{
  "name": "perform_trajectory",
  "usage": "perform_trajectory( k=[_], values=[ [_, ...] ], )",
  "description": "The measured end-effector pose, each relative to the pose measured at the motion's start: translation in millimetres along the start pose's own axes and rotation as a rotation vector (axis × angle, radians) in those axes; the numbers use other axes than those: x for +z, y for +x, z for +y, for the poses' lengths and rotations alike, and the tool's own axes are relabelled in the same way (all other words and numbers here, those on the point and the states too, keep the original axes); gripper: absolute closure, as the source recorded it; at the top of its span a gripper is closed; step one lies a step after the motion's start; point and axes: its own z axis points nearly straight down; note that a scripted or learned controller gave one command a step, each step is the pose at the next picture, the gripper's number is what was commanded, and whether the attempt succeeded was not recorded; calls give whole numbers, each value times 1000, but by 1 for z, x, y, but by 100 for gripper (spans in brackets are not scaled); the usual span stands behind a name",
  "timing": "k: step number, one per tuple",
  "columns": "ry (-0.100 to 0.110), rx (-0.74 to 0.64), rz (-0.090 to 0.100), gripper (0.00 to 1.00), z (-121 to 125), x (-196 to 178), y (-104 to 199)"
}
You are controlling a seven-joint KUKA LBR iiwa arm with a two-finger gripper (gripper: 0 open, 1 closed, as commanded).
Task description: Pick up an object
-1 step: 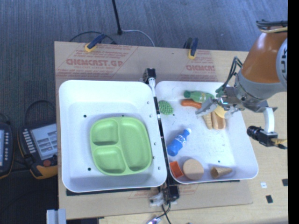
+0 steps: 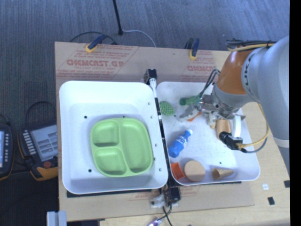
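Near edge: tan cone, round block | we reach into right bin | gripper closure unclear | next: descend, grasp

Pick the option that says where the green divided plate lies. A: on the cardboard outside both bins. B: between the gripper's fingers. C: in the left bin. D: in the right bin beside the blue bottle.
C: the green divided plate lies flat on the floor of the left bin, while the blue bottle is in the right bin.
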Motion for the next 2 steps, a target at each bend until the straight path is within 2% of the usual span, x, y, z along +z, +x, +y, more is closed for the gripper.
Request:
perform_trajectory(
  k=[1,2],
  values=[
    [-9,67,-4,0,13,6,39],
    [-12,67,-5,100,14,-6,38]
  ],
)
